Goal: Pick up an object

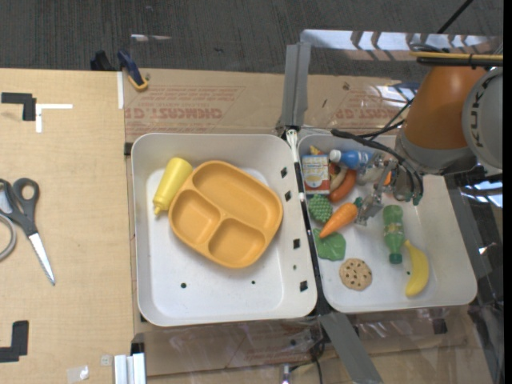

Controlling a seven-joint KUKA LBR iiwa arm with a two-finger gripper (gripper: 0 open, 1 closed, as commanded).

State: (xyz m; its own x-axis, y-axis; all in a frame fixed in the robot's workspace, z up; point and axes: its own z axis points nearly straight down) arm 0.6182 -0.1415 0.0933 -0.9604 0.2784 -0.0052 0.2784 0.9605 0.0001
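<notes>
The right bin (pixel 448 294) holds several toy foods. An orange carrot (pixel 339 218) lies at a slant near its left side, beside a green bottle (pixel 393 232), a yellow banana (pixel 416 269) and a cookie (pixel 355 274). A green leaf (pixel 330 246), a green round piece (pixel 320 208), a red sausage (pixel 344 184), a blue-capped bottle (pixel 353 158) and a small carton (pixel 315 171) crowd the bin's back left. My gripper (pixel 373 203) hangs low in this bin, between the carrot's thick end and the green bottle. Nothing visibly sits in it.
The left bin (pixel 160 294) carries a yellow divided plate (pixel 226 212) and a yellow squeeze bottle (pixel 170 184). Scissors (pixel 29 224) lie on the wooden bench at far left. A blue clamp (pixel 132 69) sits behind the bins on cardboard.
</notes>
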